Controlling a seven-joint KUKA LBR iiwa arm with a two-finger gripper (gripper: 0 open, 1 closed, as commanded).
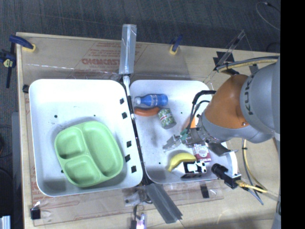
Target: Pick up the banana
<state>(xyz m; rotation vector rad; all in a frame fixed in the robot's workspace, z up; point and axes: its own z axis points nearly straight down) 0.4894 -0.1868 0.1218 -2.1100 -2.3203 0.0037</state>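
white bins: 2, side by side, left and right | green divided tray: 1, lower left | banana: 1, lower centre-right | blue bottle: 1 | orange sausage-shaped item: 1 | green can: 1 | arm: 1, right

Bare bin floor left of banana; black-and-white carton touching its right end.
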